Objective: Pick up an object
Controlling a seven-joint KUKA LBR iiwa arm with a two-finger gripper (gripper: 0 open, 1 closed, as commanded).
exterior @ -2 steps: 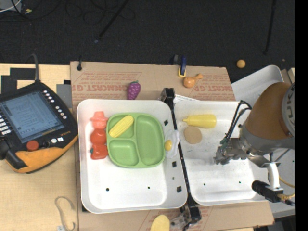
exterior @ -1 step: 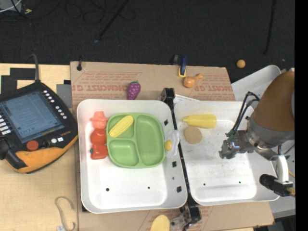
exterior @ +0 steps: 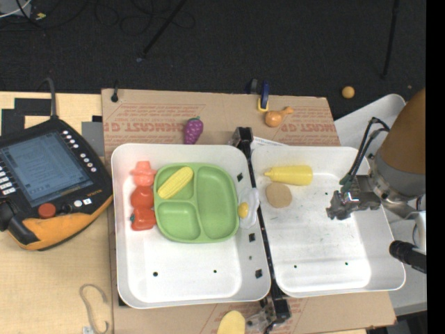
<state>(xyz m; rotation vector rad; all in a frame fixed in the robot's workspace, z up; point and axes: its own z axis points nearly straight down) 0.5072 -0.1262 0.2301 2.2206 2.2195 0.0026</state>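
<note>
Yellow toy [exterior: 288,175]: a smooth, plastic-looking oblong lying in the far part of the right bin [exterior: 361,270]; its long axis runs left to right, fatter at the right end, tapering toward the left.
Tan disc [exterior: 279,196]: a round, matte, biscuit-like piece just near of the yellow toy, close to touching it.
Gripper [exterior: 339,206]: dark metal, low over the right side of the right bin, well apart from both pieces; nothing sits in it, and I cannot tell whether it is spread or closed.
Arm [exterior: 407,145]: comes in from the right, orange band above a grey wrist, black cables looping along it.
Left bin [exterior: 181,284]: holds a green divided plate [exterior: 201,204] with a yellow corn cob [exterior: 174,181] slanting in its far-left compartment; red and pink toy figures [exterior: 142,195] lie along the plate's left edge.
Surface: brown cardboard [exterior: 153,120] under both bins, carrying a purple grape bunch [exterior: 192,129] and an orange gourd-shaped toy [exterior: 276,116].
Room: pale wooden bench [exterior: 42,284] at left with a control pendant [exterior: 49,179], dark carpet [exterior: 208,33] beyond.
</note>
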